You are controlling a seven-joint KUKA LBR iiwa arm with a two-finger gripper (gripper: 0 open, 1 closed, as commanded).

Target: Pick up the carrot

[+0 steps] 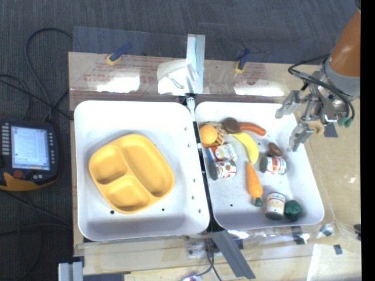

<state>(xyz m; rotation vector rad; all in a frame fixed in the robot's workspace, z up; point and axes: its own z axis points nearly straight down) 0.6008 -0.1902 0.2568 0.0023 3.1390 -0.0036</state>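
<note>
the carrot (254,182) lies in the right bin (304,174), between a small can (225,169) and another can (273,165), below the banana (248,146). the tool (300,124) hangs released above the bin's right rim, grasping nothing.

1. Pretty clearly a robotics lab: a teach pendant (27,154) with a lit screen sits on dark carpet (176,7), left of the surface (79,75).
2. Loose black cables (41,45) trail just beyond the pendant.
3. Two white bins (193,215) sit side by side on the surface.
</note>
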